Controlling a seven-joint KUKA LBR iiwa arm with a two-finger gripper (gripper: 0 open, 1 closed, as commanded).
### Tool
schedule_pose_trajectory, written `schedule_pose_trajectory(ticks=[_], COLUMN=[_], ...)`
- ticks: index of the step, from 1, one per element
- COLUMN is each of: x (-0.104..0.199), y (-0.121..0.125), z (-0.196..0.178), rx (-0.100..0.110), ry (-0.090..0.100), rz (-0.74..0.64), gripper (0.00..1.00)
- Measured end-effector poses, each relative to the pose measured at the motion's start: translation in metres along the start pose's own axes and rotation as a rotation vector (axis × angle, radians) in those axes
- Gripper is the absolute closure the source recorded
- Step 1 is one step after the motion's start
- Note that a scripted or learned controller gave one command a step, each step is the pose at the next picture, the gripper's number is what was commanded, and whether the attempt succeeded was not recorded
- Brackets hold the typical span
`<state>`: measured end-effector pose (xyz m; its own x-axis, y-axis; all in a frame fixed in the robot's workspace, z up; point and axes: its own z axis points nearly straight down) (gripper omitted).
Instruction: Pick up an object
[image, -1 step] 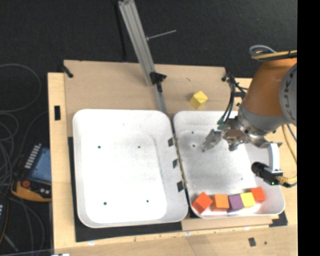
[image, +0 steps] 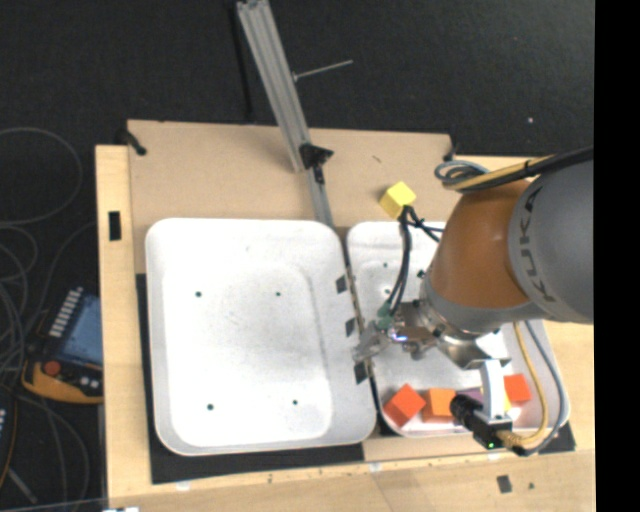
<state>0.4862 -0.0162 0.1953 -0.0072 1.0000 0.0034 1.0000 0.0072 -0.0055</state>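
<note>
Hanging gripper (image: 386, 336) near boxy orange block (image: 405, 402), smooth white bin (image: 372, 262).

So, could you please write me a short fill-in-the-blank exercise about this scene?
The red-orange cube lies in the view's ___ bin.
The other bin is ___ in colour.
The band above the wrist of the arm is ___.
Missing words: right, white, orange.

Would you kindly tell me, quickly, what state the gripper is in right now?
Gripper: cannot be told from this view; it is over the right bin, with orange blocks nearby.
</note>
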Motion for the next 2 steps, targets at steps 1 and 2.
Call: schedule_pose_trajectory(ticks=[1, 2], x=[0.030, 0.099], y=[0.094, 0.093], z=[-0.002, -0.059], rx=[-0.011, -0.011], ry=[-0.004, 0.000], rz=[0.002, -0.002], gripper=[0.00, 0.00])
